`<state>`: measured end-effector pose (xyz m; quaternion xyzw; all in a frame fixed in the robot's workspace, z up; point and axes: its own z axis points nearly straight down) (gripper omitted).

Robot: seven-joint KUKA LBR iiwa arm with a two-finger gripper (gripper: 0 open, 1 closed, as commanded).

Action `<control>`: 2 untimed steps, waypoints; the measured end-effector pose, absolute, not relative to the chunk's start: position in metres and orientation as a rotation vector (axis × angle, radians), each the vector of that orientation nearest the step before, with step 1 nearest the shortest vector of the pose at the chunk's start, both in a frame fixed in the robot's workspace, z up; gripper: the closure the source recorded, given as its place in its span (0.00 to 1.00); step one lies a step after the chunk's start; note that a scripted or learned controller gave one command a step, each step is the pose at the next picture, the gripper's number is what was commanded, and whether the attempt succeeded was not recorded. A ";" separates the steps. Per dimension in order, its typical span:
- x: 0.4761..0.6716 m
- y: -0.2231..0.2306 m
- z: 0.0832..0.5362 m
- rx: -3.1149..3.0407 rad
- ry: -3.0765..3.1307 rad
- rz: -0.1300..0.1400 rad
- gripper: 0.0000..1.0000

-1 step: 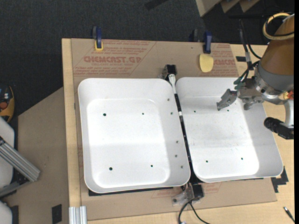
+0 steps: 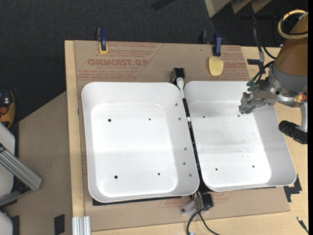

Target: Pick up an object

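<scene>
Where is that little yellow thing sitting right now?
The yellow thing lies on the brown board at the back, outside both bins, just behind the right bin's far left corner and below a blue clamp.

Bench point(image 2: 146, 58) — a brown printed board — carries two shallow white bins side by side: left bin point(image 2: 93, 146), right bin point(image 2: 279, 155). A yellowish piece point(image 2: 215, 65) lies near the far edge.

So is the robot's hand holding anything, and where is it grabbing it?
I cannot tell. The gripper hangs over the right bin, too small and dark to show anything held.
</scene>
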<state>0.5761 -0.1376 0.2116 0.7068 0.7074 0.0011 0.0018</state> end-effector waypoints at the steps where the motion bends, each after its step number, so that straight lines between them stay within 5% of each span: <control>1: 0.631 -0.079 0.316 2.205 2.222 0.015 1.00; 2: 0.615 -0.081 0.333 2.218 2.220 0.004 1.00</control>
